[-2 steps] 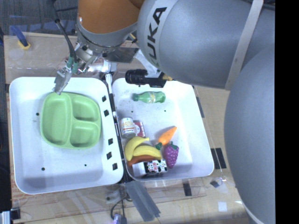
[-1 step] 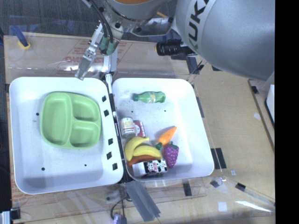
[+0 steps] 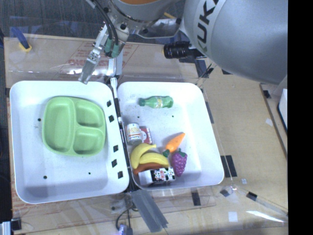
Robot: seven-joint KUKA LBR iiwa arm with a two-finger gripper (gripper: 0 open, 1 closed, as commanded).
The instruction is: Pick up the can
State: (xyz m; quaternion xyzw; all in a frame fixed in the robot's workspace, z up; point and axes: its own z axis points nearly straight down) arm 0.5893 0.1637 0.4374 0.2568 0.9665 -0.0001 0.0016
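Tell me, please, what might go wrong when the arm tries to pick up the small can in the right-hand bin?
The small red-and-white can lies touching the yellow bananas and close to the bin's dividing wall, so the fingers may lack room or snag fruit. The gripper hangs beyond the bins' far edge, leaving a long approach.

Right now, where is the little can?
In the camera view, the can sits in the right bin, near its left wall, just above the bananas and left of the carrot.
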